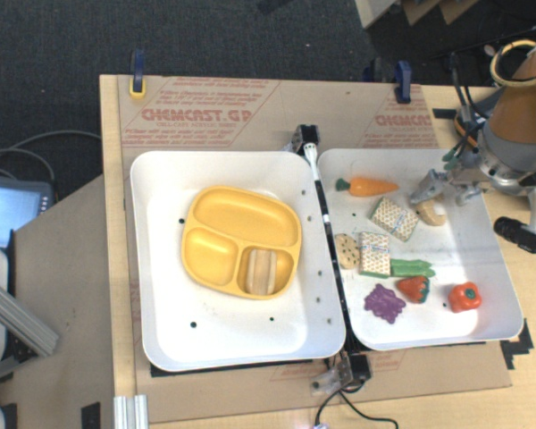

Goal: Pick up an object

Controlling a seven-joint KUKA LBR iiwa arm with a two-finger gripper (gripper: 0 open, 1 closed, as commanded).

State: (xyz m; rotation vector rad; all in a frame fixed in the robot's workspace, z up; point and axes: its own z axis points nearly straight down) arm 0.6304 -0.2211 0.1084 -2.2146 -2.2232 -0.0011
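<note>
Reaching in from the right, the grey arm with its orange band (518, 110) hung over the upper part of the right-hand white bin (496, 320). Its pincer (445, 189) sat low near a pale, bread-like piece (431, 213), with one metal finger stretching left toward the toy carrot (368, 186). Whether the pincer was spread or pressed together could not be told from this slanted view, and nothing showed clearly between its tips.

Just beside the pincer, lower left, lay a speckled cracker-like square (393, 218). Below that sat a second patterned square (374, 253) touching a round cookie (347, 249). A green pea pod (400, 268) stretched under them. Near the bin's front lay a purple bunch of grapes (385, 303), a strawberry (414, 288) and, apart to the right, a small tomato (464, 298).

The left-hand white bin (161, 266) held a yellow divided plate (239, 239) with a pale item in one compartment (261, 271). Both bins rested on a bench (205, 114) covered by printed cardboard.

Judging by the pose, the step in hand appeared to be the approach or descent onto a target, most likely the pale piece directly under the pincer. The next move would call for settling the tips on either side of that piece without nudging the neighbouring cracker, closing firmly, then lifting straight up.
</note>
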